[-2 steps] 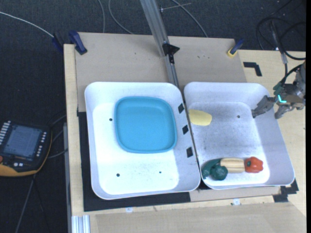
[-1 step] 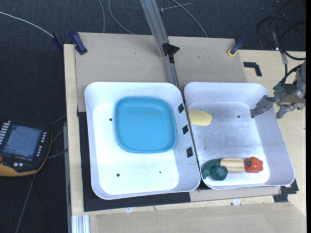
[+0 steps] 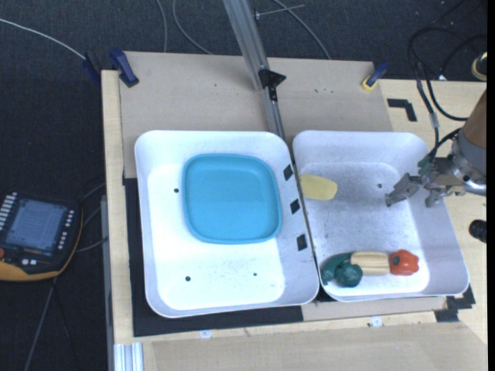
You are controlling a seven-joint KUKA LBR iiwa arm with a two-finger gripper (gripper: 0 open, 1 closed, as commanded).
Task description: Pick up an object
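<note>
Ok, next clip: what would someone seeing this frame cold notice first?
Probably the blue plate, lying flat in the middle of the left bin. Next, the cluster along the near edge of the right bin: a green object, a tan piece and a red object in a row. The gripper hangs over that bin's right side.

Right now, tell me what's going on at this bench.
A grey robot arm reaches in from the right, its gripper over the right bin with open fingers and nothing between them. Below it in that bin lie a green toy, a tan block and a red toy; a yellow piece lies near its left wall. The left bin holds a blue plate.
</note>
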